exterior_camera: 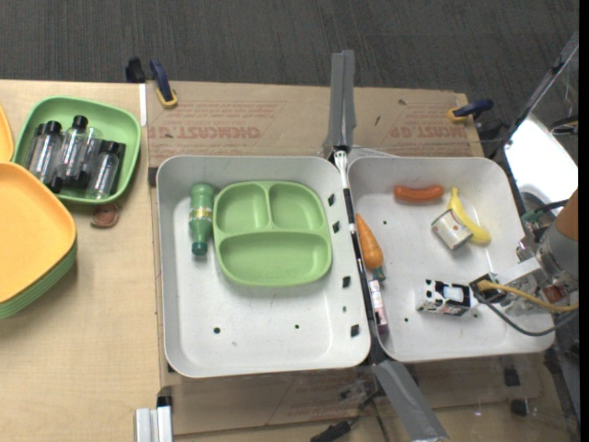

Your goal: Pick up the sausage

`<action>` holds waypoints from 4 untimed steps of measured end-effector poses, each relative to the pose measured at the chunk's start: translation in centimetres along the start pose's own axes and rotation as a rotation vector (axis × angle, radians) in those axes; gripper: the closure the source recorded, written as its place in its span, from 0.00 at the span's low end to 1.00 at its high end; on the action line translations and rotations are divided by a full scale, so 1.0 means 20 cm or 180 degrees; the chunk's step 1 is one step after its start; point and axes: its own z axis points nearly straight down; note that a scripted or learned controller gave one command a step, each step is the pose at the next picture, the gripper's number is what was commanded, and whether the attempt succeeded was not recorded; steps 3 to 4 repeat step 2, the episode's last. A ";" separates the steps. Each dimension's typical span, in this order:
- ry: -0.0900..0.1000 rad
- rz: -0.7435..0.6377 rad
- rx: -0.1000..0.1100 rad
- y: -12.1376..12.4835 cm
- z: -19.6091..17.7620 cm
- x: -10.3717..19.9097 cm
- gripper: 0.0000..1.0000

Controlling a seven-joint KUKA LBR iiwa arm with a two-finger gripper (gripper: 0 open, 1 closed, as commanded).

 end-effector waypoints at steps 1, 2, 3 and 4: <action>0.0012 -0.0070 -0.0006 0.00 0.05 0.01 1.00; -0.0002 -0.0076 0.0004 0.00 0.01 0.01 1.00; -0.0002 -0.0076 0.0004 0.00 0.01 0.01 1.00; -0.0002 -0.0076 0.0004 0.00 0.01 0.01 1.00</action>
